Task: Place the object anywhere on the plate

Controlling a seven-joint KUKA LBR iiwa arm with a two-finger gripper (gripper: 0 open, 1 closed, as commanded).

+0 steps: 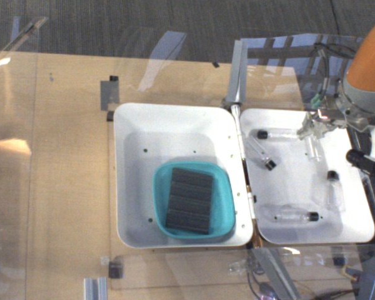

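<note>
Camera view: the claw (314, 130) hangs over the right bin's (362, 227) far side, seemingly closed on a clear tube (312, 147) pointing down, though glare blurs it. The teal plate (224, 192), carrying a dark ridged block (189, 200), lies to its left in the left bin (128, 167).

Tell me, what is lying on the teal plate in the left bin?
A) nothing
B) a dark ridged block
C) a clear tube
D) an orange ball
B: a dark ridged block lies on the teal plate in the left bin.
</note>
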